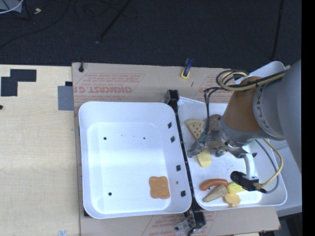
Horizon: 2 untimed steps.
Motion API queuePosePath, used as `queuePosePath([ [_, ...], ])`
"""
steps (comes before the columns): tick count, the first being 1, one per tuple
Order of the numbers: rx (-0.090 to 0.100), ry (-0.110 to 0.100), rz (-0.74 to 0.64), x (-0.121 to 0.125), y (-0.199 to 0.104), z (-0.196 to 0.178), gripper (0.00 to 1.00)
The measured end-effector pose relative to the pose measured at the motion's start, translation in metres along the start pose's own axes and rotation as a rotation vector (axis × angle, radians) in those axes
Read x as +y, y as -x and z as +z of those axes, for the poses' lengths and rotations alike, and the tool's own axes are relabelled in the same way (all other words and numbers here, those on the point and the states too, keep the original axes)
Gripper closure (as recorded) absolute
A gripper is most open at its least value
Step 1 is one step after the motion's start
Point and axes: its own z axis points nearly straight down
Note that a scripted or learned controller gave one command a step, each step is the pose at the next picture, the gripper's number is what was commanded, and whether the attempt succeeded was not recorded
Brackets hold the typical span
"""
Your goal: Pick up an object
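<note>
Right bin (275, 200), toy food lot; gripper working at a pale yellow block.

Near: cone (215, 194), sausage (213, 183). Mid: yellow block (204, 159), seemingly light, rigid, smooth; best pinched across flat sides. Gripper (206, 147) directly above, touching it; finger spread and hold cannot be told. Far: waffle wedge (195, 128).

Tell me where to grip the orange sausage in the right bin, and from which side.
Grip the sausage across its narrow middle, coming straight down. It lies flat and long, so fingers should close across its width. A cone-shaped piece sits close below it, so keep the fingers narrow.
</note>
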Motion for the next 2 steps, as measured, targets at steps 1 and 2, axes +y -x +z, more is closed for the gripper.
queuePosePath([
  [1, 0.001, -0.008, 0.007, -0.004, 0.002, -0.010, 1.00],
  [2, 0.002, 0.000, -0.003, -0.023, -0.081, -0.105, 1.00],
])
